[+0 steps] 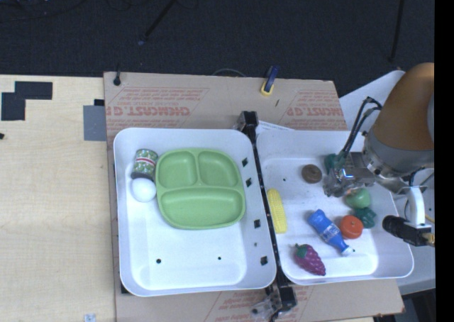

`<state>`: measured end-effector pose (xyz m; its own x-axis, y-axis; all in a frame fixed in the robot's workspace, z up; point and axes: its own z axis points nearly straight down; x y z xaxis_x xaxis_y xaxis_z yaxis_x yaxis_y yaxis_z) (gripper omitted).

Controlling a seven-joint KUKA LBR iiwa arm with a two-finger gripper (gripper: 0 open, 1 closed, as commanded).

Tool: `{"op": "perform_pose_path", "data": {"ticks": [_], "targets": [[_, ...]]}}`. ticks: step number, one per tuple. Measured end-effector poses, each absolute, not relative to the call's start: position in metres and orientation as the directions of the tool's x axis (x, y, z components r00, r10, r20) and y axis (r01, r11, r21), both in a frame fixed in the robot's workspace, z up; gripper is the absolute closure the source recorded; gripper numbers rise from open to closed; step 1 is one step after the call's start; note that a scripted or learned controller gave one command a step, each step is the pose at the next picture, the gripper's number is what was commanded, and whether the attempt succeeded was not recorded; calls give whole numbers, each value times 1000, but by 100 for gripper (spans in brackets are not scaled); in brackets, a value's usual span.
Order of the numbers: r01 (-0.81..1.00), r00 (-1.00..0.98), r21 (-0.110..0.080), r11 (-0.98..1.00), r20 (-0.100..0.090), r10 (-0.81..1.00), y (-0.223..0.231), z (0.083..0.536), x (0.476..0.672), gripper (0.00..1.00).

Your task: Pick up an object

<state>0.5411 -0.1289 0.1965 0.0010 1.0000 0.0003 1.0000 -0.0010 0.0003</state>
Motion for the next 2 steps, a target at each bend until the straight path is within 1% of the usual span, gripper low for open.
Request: {"op": "perform_pose_path", "data": {"ticks": [1,2], "targets": [[1000,1,1,-1,0,1000,-130,229,542,100],[1000,-4,-3,4,3,1000,-78,236,528,100]]}}
